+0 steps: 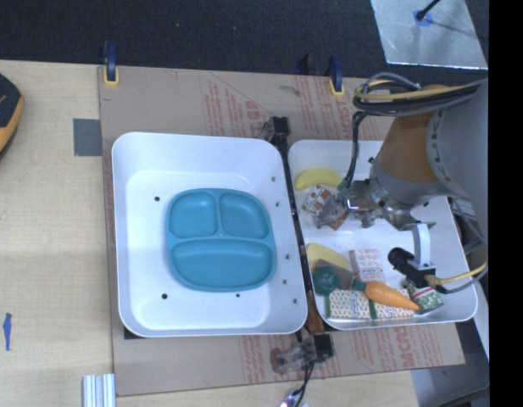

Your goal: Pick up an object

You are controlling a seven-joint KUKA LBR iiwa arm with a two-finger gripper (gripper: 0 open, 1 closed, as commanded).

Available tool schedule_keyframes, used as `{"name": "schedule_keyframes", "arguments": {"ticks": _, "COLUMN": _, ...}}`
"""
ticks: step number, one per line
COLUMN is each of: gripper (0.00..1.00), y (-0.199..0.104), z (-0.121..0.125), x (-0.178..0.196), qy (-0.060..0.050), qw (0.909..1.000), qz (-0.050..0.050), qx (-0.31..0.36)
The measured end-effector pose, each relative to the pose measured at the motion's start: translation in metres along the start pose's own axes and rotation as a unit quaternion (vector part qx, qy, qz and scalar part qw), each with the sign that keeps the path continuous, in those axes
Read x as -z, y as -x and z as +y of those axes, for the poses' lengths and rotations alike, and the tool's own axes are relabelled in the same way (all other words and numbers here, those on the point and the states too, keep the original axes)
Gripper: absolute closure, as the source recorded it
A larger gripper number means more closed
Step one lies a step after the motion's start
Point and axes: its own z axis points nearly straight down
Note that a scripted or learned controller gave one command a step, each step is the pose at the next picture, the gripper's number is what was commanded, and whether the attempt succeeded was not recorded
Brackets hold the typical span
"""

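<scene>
My gripper is down in the right bin, in its upper left part. It sits right beside a small patterned cube and over a small brown object, which it partly hides. Just above lies a yellow banana-shaped piece. Lower in the bin are a second yellow piece, a dark green item, a pink-and-white packet, an orange carrot and a flat patterned pack.
The left bin holds a blue divided plate. A dark divider runs between the two bins. The arm's grey body and orange band cover the right bin's upper right part.
</scene>
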Motion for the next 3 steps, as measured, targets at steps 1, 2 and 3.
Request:
{"name": "schedule_keyframes", "arguments": {"ticks": 1, "gripper": 0.00, "y": 0.008, "z": 0.070, "x": 0.000, "qy": 0.000, "qw": 1.0000, "qz": -0.001, "qx": 0.001}}
{"name": "schedule_keyframes", "arguments": {"ticks": 2, "gripper": 1.00, "y": 0.009, "z": 0.067, "x": 0.010, "qy": -0.003, "qw": 1.0000, "qz": -0.001, "qx": 0.003}}
{"name": "schedule_keyframes", "arguments": {"ticks": 3, "gripper": 1.00, "y": -0.045, "z": 0.006, "x": 0.105, "qy": 0.000, "qw": 1.0000, "qz": 0.001, "qx": 0.001}}
